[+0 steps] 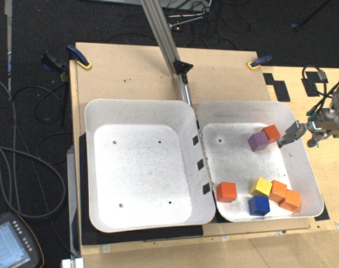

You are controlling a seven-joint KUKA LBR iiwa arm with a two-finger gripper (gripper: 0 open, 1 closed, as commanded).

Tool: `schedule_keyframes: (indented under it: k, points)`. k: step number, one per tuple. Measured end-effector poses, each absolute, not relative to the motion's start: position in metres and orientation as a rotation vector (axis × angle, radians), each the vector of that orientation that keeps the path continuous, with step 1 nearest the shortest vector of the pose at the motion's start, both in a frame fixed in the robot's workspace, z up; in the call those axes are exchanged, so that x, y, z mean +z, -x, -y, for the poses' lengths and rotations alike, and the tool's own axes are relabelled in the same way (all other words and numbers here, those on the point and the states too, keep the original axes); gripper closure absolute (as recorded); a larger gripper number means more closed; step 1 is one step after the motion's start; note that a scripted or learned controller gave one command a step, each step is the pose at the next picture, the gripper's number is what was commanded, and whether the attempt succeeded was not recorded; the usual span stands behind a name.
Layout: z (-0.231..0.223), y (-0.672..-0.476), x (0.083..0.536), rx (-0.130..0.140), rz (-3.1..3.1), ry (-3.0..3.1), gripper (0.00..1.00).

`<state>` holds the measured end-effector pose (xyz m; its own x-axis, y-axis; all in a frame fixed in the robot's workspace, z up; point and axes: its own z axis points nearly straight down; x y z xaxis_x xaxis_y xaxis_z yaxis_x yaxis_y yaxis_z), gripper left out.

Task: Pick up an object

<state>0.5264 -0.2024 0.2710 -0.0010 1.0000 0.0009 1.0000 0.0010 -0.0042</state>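
The right bin point(303, 166) holds several small cubes. A purple cube point(258, 140) and an orange cube point(271, 132) touch each other near its far right. Along the near side lie another orange cube point(226, 191), a yellow cube point(262, 186), a blue cube point(259, 205) and two orange cubes point(278, 190) point(291, 200) close together. My gripper point(303, 135) hangs over the bin's right rim, just right of the orange cube beside the purple one. It is open, its two dark fingers spread with nothing between them.
The left bin point(96, 149) sits beside the right one on the wooden bench. A slanted metal pole point(161, 29) rises from the bench's far middle. Clamps point(80, 57) point(259, 62) grip the far corners.
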Motion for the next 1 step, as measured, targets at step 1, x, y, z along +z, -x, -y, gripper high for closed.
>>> schedule_keyframes:
  k: [1]
  points:
    - [0.2023, -0.5272, 0.2734, 0.0, 2.223, 2.221, 0.0]
